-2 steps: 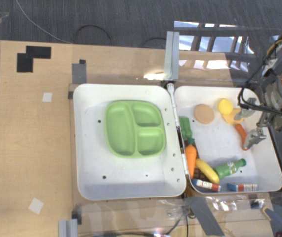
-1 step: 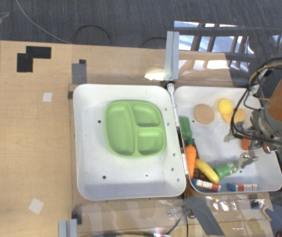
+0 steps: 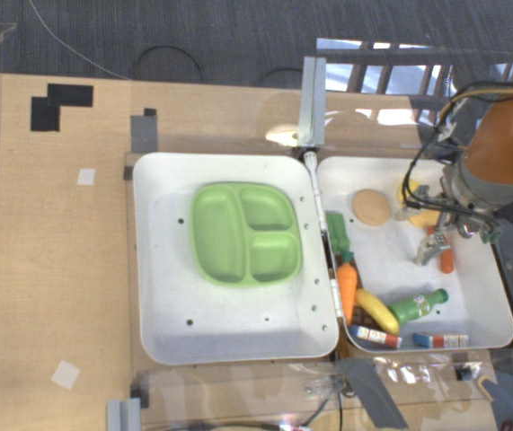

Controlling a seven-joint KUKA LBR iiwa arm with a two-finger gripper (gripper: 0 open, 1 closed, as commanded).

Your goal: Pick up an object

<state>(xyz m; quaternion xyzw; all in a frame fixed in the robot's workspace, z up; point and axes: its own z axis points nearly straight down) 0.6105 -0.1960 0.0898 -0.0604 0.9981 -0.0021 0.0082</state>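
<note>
Orange is the band above my wrist, sitting at the right of the frame where my arm (image 3: pixel 506 146) reaches in over the right bin (image 3: pixel 499 326). My claw (image 3: pixel 434 245) hangs below it, over the upper right part of that bin. Its metal tips point down toward the white floor, and from this slanted angle I cannot tell whether they are spread or closed. A small orange-red piece (image 3: pixel 446 260) lies right beside the tips, but I cannot tell whether it touches them or whether anything sits between them. A yellow object (image 3: pixel 425 217) shows just above the claw, partly hidden by my wrist and cables.

To the left of the claw, in the upper middle of the bin, lies a round tan disc (image 3: pixel 371 207). Along the bin's left wall lies a dark green strip (image 3: pixel 336 232), and below it a carrot (image 3: pixel 348 287) points down the frame. Near the bin's lower edge a banana (image 3: pixel 375 311) lies at a slant, touching a green bottle (image 3: pixel 418 307) to its right. Beneath them, against the lower rim, a red and white tube (image 3: pixel 375 336) and a blue, white and red tube (image 3: pixel 439 340) lie end to end.

In the left bin (image 3: pixel 162 330), at the centre of the frame, rests a light green divided tray (image 3: pixel 243 233) with three compartments, well apart from my claw.
</note>
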